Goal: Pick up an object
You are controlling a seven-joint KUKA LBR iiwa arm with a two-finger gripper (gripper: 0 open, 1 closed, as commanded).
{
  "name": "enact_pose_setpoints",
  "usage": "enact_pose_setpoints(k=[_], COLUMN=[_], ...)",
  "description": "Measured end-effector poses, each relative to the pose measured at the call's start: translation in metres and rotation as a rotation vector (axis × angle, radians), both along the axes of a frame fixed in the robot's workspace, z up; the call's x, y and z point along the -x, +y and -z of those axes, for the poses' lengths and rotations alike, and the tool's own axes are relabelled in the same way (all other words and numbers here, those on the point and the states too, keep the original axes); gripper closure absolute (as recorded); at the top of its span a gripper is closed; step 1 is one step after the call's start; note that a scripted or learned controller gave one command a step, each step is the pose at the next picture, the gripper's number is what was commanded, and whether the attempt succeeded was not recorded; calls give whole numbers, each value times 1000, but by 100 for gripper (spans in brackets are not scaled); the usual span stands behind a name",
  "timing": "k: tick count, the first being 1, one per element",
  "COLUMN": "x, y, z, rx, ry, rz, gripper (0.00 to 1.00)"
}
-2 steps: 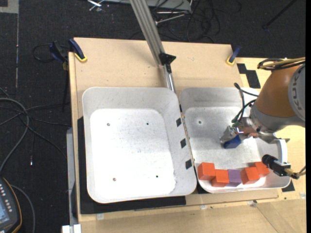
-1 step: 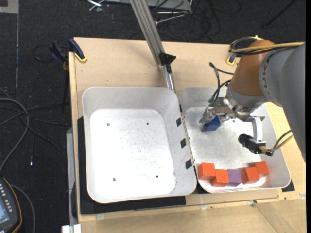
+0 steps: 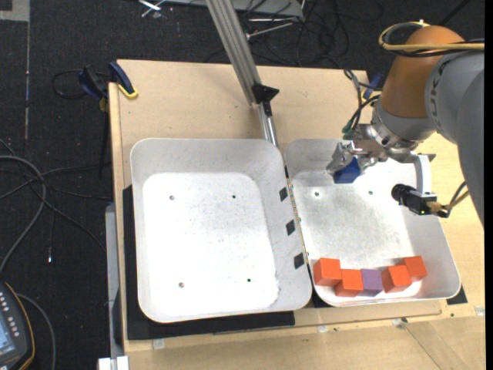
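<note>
My gripper [image 3: 344, 166] hangs over the far left part of the right bin [image 3: 370, 222], reaching in from the right. A small blue block [image 3: 350, 173] sits between its fingers, lifted a little above the bin floor, and the gripper is shut on it. Along the right bin's near edge lies a row of blocks: an orange block [image 3: 329, 271] at the left, another orange one [image 3: 351, 282], a purple block [image 3: 372, 280], then two more orange blocks [image 3: 407, 272] at the right.
The left bin [image 3: 200, 230] lies beside the right one, their rims meeting at black tabs [image 3: 291, 226]. A slanted metal pole [image 3: 237, 45] ends at the bins' far junction. A black fitting [image 3: 416, 199] hangs off the wrist. A blue-yellow clamp [image 3: 115, 79] lies far left.
</note>
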State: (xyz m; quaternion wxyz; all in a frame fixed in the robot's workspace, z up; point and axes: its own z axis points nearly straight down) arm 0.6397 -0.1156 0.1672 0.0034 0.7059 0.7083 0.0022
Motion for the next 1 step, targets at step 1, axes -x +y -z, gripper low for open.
enact_pose_setpoints(k=[1], x=[27], y=[78], z=[-30], rx=[-5], ry=[8], rz=[-6], gripper=[100])
